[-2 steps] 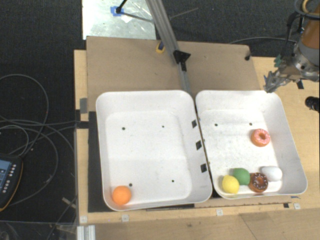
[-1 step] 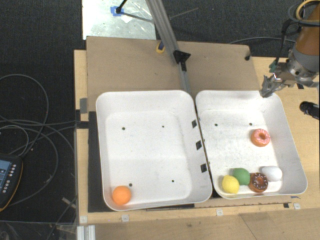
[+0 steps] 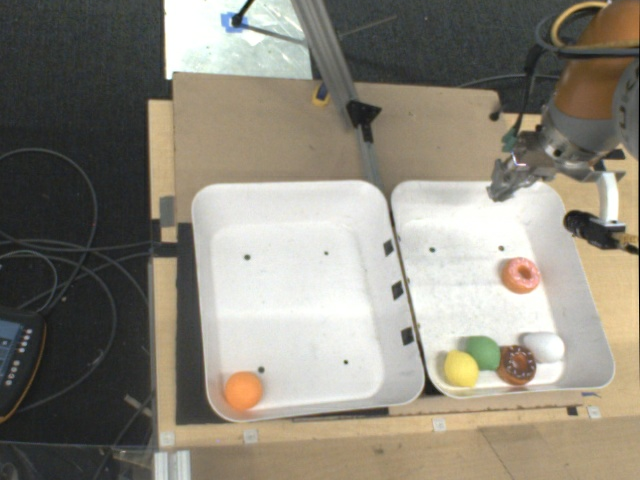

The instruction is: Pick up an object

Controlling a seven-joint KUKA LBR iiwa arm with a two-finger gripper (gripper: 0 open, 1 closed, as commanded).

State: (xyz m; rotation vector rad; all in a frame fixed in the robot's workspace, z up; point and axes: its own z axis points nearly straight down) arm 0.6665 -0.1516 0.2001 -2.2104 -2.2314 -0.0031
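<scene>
Hand (image 3: pixel 503 186), grip state unclear, above right bin's (image 3: pixel 470 268) far edge, well apart from pink donut (image 3: pixel 520 275).

Landmark: right bin (image 3: pixel 440 223) | gripper (image 3: pixel 503 185) over its far right corner | pink donut (image 3: pixel 520 275) by its right wall | yellow ball (image 3: pixel 461 368), green ball (image 3: pixel 483 351), chocolate donut (image 3: pixel 517 365), white egg (image 3: pixel 543 347) along its near edge | orange ball (image 3: pixel 243 390) in left bin (image 3: pixel 290 203) beside it

light: bright, even, from overhead | shadows: faint, soft | glare: white bins (image 3: pixel 300 268) nearly washed out, pale floor patch (image 3: pixel 240 28) overexposed | focus: slightly soft, grainy throughout
</scene>
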